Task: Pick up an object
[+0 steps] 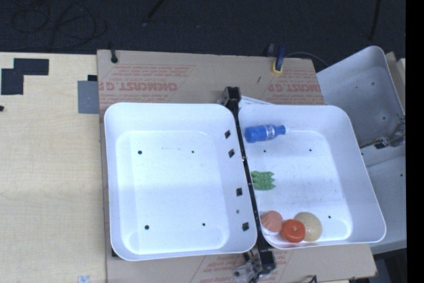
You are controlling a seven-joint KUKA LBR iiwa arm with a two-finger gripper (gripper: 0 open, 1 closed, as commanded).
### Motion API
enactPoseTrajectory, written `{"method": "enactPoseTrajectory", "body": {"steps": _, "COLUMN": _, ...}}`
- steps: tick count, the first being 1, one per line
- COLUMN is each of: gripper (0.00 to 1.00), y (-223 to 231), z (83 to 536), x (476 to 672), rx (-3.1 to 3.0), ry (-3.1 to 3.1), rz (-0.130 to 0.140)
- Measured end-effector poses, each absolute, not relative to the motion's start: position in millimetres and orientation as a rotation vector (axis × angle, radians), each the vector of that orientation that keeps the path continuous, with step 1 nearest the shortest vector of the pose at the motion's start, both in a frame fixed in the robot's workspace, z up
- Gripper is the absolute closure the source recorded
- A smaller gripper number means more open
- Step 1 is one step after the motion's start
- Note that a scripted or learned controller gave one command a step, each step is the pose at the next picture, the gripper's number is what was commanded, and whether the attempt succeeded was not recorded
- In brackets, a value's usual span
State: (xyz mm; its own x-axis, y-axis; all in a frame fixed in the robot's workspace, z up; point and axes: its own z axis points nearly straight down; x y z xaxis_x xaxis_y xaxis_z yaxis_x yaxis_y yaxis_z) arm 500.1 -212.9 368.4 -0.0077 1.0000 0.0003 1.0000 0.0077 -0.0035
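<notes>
Just objects (265, 132) in right bin (361, 169)

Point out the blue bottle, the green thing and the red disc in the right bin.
Blue bottle (264, 133), camera view, on its body.
Green thing (262, 180), camera view, on its middle.
Red disc (293, 230), camera view, on its top face.

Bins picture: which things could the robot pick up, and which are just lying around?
Could be picked up:
blue plastic bottle
green bumpy toy
pink round piece
red round piece
cream round piece

Just there:
brown printed cardboard sheet
two shallow white bins
</notes>
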Motion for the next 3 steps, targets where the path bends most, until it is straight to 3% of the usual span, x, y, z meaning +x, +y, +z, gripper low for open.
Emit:
{"method": "enactPoseTrajectory", "body": {"steps": 1, "gripper": 1.0, "y": -213.8, "z": 402.0, "x": 503.1, "rx": -2.22, "ry": -2.226, "rz": -0.001}}
{"method": "enactPoseTrajectory", "body": {"steps": 3, "gripper": 1.0, "y": -212.9, "z": 369.6, "x": 521.6, "rx": -2.211, "ry": -2.227, "rz": 0.004}}
